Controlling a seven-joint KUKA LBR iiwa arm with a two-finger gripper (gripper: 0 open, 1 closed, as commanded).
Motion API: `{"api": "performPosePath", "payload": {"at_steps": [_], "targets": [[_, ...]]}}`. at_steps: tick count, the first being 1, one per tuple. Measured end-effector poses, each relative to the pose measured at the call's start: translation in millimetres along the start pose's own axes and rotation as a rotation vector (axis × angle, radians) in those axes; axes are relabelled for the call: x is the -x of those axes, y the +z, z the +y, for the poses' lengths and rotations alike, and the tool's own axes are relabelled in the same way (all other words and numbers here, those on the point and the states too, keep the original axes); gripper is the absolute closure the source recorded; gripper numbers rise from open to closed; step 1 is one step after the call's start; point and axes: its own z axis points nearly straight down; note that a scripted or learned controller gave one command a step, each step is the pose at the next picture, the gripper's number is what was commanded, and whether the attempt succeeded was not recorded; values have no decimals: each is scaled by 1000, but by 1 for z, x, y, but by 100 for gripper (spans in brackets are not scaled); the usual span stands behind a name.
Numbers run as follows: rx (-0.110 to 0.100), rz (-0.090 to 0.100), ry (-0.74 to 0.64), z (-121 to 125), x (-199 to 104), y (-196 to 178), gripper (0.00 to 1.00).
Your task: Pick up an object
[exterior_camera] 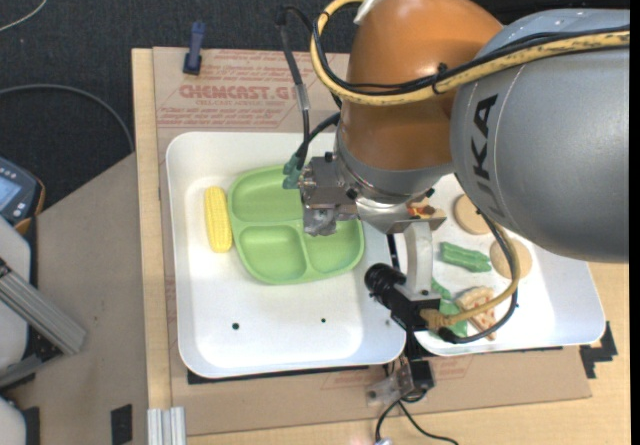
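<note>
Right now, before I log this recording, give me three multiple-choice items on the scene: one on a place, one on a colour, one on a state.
1. Where is the corn cob?
A. In the left bin, beside the divided plate
B. In the right bin
C. On the floor

2. What colour is the divided plate?
A. Red
B. Light green
C. Black

3. How does the divided plate sit?
A. Standing on its edge
B. Lifted clear above the bench
C. Flat on the floor of the left bin

Answers:
1 A: the yellow cob lies just left of the plate in the left bin.
2 B: its three compartments are all light green.
3 C: it rests level on the white bin floor, its right part hidden under the arm.
</note>
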Motion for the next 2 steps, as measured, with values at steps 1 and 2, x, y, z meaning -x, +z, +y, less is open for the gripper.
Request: {"api": "performPosePath", "payload": {"at_steps": [1,2], "targets": [[9,-1,14,2,59,-159,100],[-5,-5,11,1,56,-161,100]]}}
